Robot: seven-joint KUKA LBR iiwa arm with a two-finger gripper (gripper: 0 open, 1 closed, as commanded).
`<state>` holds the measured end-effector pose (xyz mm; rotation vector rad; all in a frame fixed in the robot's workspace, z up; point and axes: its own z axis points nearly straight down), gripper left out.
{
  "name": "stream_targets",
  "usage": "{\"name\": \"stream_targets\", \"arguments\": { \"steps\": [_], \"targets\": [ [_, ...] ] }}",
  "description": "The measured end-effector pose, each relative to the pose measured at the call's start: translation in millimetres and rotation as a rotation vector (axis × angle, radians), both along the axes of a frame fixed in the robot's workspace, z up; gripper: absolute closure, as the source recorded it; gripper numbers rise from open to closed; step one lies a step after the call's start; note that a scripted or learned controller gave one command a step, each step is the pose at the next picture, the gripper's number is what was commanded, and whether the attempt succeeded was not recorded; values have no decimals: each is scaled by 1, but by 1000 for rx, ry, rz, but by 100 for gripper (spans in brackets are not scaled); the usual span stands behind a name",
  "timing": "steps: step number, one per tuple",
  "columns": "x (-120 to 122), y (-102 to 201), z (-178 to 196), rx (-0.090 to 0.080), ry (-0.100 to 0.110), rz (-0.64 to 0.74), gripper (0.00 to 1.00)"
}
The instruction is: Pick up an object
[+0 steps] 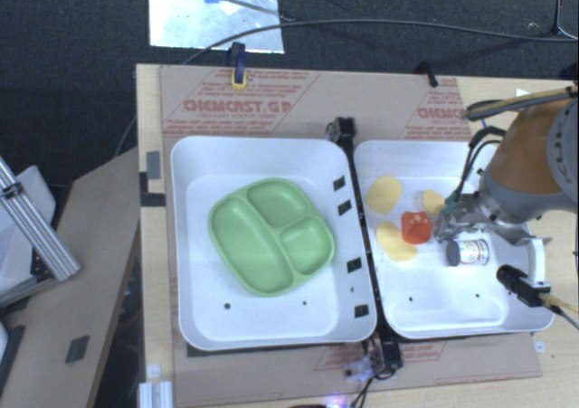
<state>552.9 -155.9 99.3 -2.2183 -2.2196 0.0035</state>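
bins [194, 243] number two, yellow pieces [384, 194] three, plate [271, 236] one.

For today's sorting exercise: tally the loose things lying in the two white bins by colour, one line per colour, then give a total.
Green: 1, the divided plate in the left bin
Yellow: 3, the pieces at and in the right bin
Red: 1, the small piece
Silver-white: 1, the small can
Total: 6
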Motion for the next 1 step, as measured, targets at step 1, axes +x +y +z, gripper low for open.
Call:
{"name": "stream_targets", "arguments": {
  "steps": [1],
  "targets": [
    [5, -3, 41, -1, -5, 4, 100]
  ]
}}
